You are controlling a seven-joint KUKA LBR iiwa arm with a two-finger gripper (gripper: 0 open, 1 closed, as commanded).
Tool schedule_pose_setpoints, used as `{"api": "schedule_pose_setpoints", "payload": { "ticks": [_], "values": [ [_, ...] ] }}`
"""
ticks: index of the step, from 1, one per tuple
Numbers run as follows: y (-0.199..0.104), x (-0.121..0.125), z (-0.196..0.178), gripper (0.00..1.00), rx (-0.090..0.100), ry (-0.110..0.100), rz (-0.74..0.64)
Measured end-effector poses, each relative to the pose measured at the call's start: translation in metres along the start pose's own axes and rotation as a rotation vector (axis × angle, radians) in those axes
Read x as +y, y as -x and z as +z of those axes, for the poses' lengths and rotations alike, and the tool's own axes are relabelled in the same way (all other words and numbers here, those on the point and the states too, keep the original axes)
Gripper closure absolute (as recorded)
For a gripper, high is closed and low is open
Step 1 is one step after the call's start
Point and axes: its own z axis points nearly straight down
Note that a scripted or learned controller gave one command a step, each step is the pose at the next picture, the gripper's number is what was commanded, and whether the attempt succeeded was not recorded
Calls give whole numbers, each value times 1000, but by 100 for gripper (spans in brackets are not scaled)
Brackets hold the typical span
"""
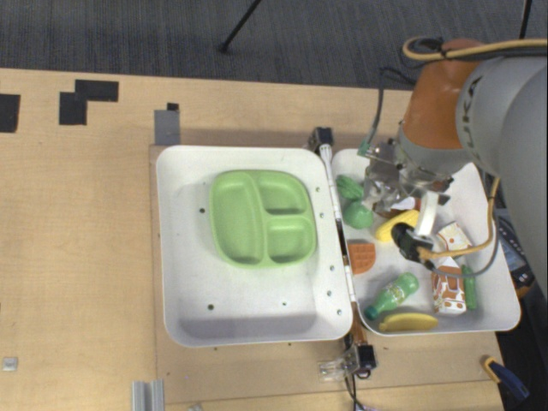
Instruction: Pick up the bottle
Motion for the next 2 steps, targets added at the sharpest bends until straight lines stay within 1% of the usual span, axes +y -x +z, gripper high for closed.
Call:
{"api": "schedule_pose_setpoints", "payload": {
  "ticks": [1,2],
  "values": [
    [-75,-85,11,100,-1,-5,6],
    [-58,-119,-42,100,-1,-2,-150]
  ]
}}
